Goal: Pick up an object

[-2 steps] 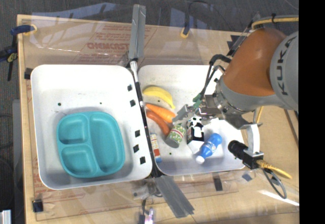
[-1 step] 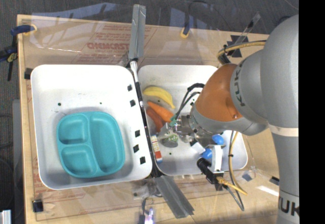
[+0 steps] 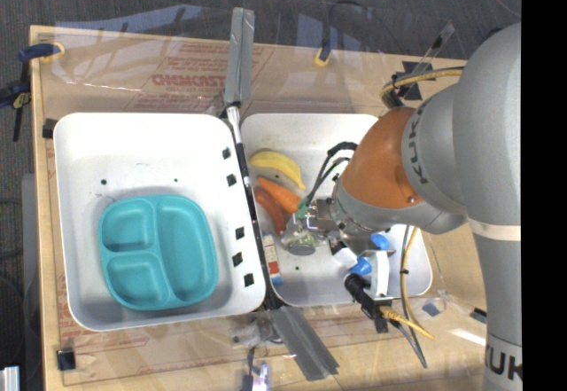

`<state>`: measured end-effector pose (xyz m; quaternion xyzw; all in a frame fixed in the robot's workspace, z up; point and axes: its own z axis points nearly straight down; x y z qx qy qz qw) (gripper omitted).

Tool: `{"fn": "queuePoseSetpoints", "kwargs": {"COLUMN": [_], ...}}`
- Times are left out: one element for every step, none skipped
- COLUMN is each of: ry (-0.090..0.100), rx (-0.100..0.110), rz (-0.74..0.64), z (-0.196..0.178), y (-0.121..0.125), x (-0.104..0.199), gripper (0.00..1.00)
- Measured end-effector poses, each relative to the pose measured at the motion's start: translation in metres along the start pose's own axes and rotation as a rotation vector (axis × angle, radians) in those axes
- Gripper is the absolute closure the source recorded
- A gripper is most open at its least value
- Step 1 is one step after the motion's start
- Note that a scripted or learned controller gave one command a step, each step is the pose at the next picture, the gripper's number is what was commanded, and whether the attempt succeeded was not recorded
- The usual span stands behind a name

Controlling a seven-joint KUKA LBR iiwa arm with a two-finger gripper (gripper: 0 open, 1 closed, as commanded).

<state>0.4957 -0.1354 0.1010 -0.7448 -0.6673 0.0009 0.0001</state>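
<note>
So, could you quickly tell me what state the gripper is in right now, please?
Gripper: low in the right bin, beside the carrot; open or closed cannot be told.

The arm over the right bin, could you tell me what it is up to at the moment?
The arm is reaching down into the right bin, with its gripper low beside a carrot and a banana at the bin's left side. Whether it holds anything cannot be told. The left bin holds a teal divided plate.

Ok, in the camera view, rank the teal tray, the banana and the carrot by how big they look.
1. Teal divided tray, by far the largest.
2 and 3. Banana and carrot look about alike; the arm covers part of both, so I won't rank them.
</note>
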Motion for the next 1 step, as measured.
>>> {"fn": "queuePoseSetpoints", "kwargs": {"ry": [0.002], "rx": [0.001], "rz": [-0.014], "z": [-0.0906], "y": [0.014], "x": [0.051], "gripper": [1.0]}}
